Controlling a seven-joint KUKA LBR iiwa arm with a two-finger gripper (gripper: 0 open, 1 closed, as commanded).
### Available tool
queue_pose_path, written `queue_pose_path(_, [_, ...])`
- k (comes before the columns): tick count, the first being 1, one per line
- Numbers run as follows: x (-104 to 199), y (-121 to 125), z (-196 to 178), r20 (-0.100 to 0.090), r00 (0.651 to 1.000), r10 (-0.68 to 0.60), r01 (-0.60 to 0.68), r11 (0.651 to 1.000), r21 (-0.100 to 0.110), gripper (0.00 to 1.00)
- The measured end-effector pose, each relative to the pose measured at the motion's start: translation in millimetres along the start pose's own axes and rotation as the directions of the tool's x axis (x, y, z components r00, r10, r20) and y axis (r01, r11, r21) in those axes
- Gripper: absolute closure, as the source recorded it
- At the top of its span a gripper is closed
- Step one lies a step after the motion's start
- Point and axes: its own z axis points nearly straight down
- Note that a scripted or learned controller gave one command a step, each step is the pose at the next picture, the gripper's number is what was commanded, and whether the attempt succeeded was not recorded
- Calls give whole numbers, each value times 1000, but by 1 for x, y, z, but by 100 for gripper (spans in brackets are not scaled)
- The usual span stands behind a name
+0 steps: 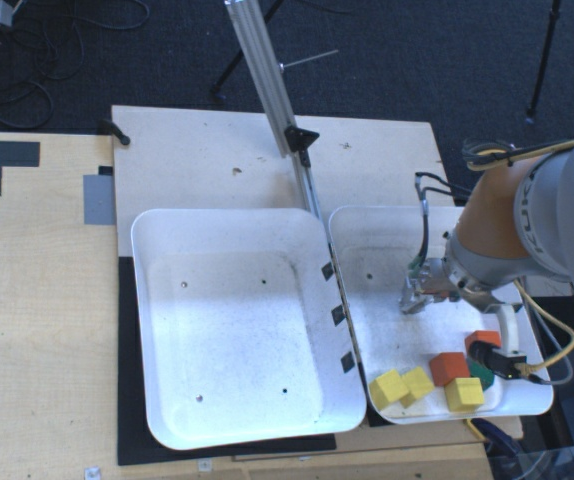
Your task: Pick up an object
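A robotics lab, by the look of it. A grey robot arm (527, 218) with an orange band reaches over a pale wooden counter (37, 298) bearing two shallow white bins (227, 328) side by side. An aluminium rail (267, 73) rises from the counter's far edge, and loose black cables (27, 38) trail across dark carpet (417, 58) beyond.

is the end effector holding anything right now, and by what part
Nothing is held. The end effector hangs over bare floor of the right bin, apart from the blocks at its near end.
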Motion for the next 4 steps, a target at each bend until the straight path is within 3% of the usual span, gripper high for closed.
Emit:
queue_pose_path(1, [-16, 66, 2, 1, 1000, -7, 7, 1000, -2, 100])
queue_pose_path(2, [-9, 45, -9, -2, 1000, 0, 0, 1000, 5, 100])
queue_pose_path(3, [12, 14, 0, 1, 1000, 0, 0, 1000, -1, 100])
queue_pose_path(4, [-5, 73, 2, 1, 1000, -7, 7, 1000, -1, 100])
